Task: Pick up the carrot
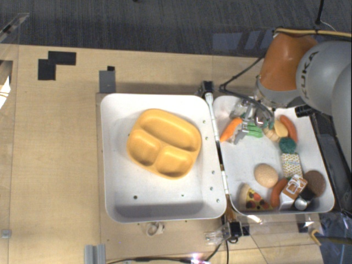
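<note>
The carrot (230, 128) lies in the upper left part of the right-hand bin (242, 164), close to the wall it shares with the left bin (110, 164), its orange body slanting from lower left to upper right and its green top (254, 131) pointing right. The end effector (245, 124) sits directly over the carrot's upper end, where orange meets green, touching or just above it; whether it is open, closed or gripping the carrot cannot be told, since the metal parts blur together there. The grey arm (324, 70) with its orange band (283, 59) comes in from the upper right. Just to the right of the end effector lie a sausage-like toy (287, 126) and a dark green piece (287, 145). Further down the same bin sit a tan bread roll (267, 175) and a cluster of other toy foods. The left bin carries a large yellow sectioned tray (164, 142), well apart from the carrot. Both bins rest on the wooden bench (49, 164).
</note>
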